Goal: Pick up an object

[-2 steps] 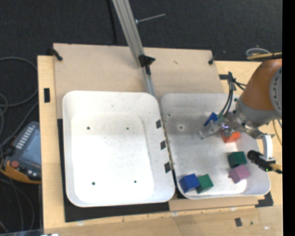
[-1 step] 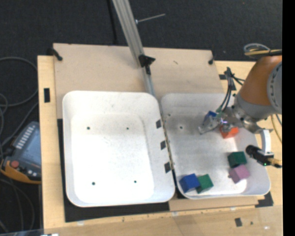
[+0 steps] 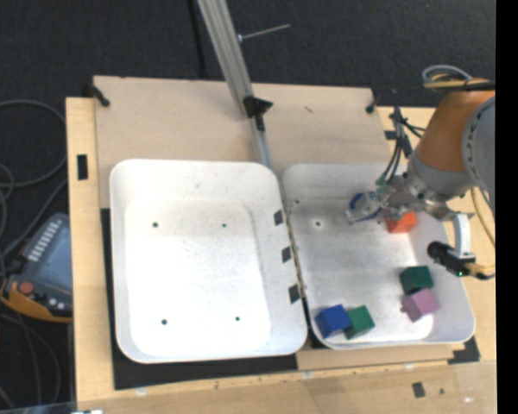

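Observation:
My gripper (image 3: 369,209) hangs low over the upper middle of the right bin (image 3: 328,257), at the end of the grey arm with its orange band. An orange block (image 3: 402,223) lies right beside the gripper, partly hidden under the wrist. A small blue shape (image 3: 358,202) shows at the gripper's tip; I cannot tell whether it is an object or part of the tool. Lower right in the same bin sit a dark green block (image 3: 416,279) and a pink block (image 3: 420,304). A blue block (image 3: 332,319) and a green block (image 3: 360,320) rest side by side at the front edge.
The left bin (image 3: 198,257) lies next to the right one, with small clips along the shared rim. A slanted metal pole (image 3: 229,50) rises from the bench behind the bins. Cables and a teach pendant (image 3: 43,266) lie off the bench to the left.

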You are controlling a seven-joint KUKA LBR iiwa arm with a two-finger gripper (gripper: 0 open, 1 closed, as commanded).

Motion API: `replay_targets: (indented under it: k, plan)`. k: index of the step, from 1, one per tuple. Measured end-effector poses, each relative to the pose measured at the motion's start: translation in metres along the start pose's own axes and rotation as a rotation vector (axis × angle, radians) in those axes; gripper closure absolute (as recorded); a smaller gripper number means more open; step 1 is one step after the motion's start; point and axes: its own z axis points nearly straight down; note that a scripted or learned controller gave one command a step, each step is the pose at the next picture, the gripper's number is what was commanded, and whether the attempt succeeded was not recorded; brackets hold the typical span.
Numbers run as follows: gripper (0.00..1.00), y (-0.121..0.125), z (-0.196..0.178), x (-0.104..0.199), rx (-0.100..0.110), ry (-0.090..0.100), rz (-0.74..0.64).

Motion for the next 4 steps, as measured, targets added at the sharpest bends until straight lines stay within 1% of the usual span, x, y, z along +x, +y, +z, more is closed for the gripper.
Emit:
replay_targets:
  k: [4]
  plan:
    - [0.00,0.0007,0.0002,-0.0008,-0.001,-0.002,0.000]
